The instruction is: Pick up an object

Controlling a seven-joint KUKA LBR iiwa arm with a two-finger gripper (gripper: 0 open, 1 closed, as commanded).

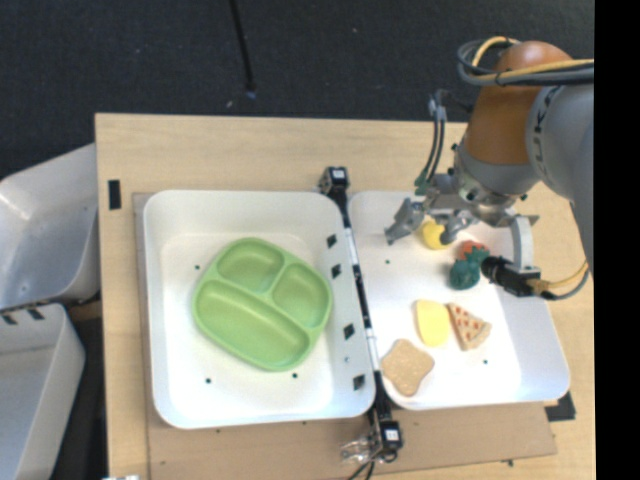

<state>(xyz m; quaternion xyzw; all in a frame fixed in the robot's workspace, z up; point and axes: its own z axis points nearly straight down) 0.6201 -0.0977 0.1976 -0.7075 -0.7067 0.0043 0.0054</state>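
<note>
- The end effector (pixel 437 226) hangs over the far part of the right bin (pixel 530 363), at the end of the grey arm (pixel 520 108) with its orange band, which comes in from the right.
- A small yellow object (pixel 433 234), rounded and smooth, sits right under the end effector, on the bin floor near the far wall. Grey finger parts stand on either side of it, one to the left and one to the upper right. Whether they press on it or merely stand beside it cannot be told from this angle, so the grip itself is unclear.
- Just right of the yellow object lies a small red piece (pixel 473 251), partly hidden by the wrist hardware, and touching or just beside it is a dark green lumpy object (pixel 465 273).
- Nearer the front of the same bin lie three flat food-shaped items close together: a pale yellow cheese-like slab (pixel 432 322), a pizza slice (pixel 468 326) with a tan crust and red spotted top just right of it, and a tan bread slice (pixel 407 366) in front, near the bin's left front corner.
- The left bin (pixel 165 378) holds a light green divided plate (pixel 262 303) with three compartments, one long and two smaller, lying flat around the middle of the bin, turned at a slant.
- The two bins sit side by side on the light wooden worktop (pixel 120 148), meeting along a middle rim with small black clips (pixel 334 179).
</note>
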